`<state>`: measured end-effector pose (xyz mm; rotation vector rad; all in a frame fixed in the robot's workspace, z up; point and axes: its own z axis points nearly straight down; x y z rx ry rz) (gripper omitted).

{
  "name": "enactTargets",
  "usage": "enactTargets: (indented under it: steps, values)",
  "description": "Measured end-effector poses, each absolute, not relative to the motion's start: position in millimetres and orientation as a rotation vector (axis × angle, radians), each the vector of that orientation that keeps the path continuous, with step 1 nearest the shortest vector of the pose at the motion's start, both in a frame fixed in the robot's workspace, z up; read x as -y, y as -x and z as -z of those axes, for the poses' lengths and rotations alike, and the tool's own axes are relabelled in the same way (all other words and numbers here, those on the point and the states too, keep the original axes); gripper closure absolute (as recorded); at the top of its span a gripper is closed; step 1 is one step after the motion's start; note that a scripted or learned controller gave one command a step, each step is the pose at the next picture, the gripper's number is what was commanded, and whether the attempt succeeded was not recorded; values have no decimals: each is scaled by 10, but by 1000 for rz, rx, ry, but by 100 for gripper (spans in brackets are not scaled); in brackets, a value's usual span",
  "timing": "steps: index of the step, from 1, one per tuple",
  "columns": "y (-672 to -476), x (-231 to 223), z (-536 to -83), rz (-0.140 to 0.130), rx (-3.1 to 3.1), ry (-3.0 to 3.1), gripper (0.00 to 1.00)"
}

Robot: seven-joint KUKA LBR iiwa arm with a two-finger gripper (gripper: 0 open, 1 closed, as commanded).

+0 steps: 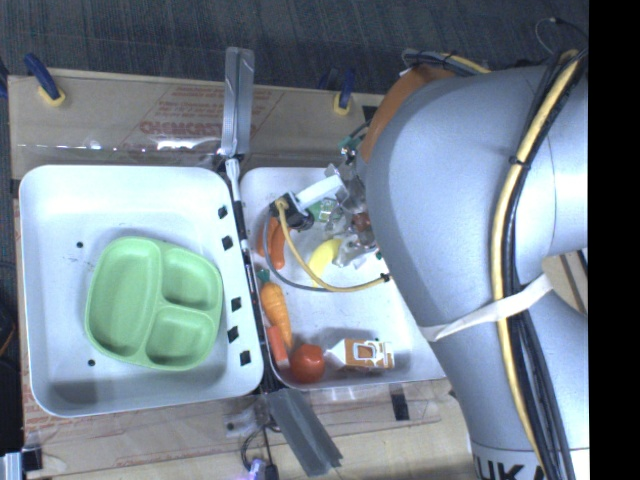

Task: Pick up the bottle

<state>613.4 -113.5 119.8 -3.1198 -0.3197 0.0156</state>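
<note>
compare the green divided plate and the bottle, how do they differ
The green divided plate lies flat, alone in the left bin; the bottle lies on its side in the right bin, next to a red tomato-like item and a carrot. The plate is plain green; the bottle is orange and white. The plate looks far broader than the bottle. Both rest on a bin floor, apart from the gripper.
</note>
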Motion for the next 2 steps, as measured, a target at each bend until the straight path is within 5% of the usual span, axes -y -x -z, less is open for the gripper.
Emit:
enactTargets:
  steps: [1, 2]
  values:
    - [-6473, 835, -2131, -7, 369, 3116, 100]
    - [-6046, 960, -906, -13, 401, 3110, 100]
